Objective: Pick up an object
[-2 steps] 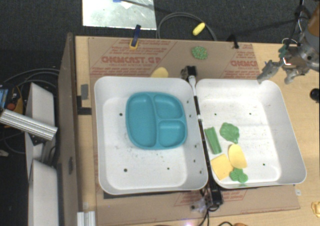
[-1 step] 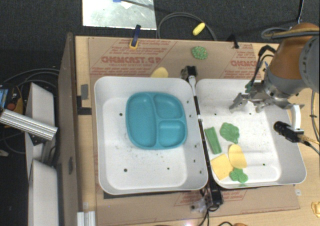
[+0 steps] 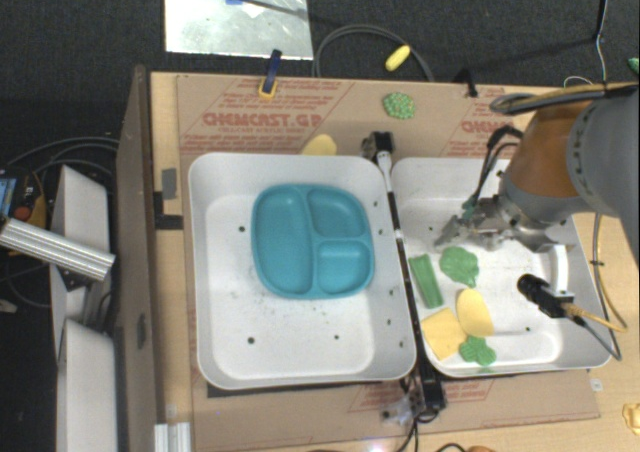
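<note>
Reaching in from the right, my arm [image 3: 575,155] hangs over the right bin [image 3: 575,345], and my pincer [image 3: 478,223] sits low above its upper part, just above a round green leafy piece [image 3: 459,263]. I cannot tell whether it is open or closed, and I see nothing between its tips. Further down the same bin lie a green bar [image 3: 426,280] along the left wall, a yellow oval piece [image 3: 475,313] touching a flat yellow wedge [image 3: 443,331], and a small green sprig [image 3: 478,351] by the front rim. The left bin [image 3: 225,340] carries a blue divided plate [image 3: 312,241]. Beyond the bins, a green knobbly round thing [image 3: 399,105] rests on the surface [image 3: 300,110].
</note>
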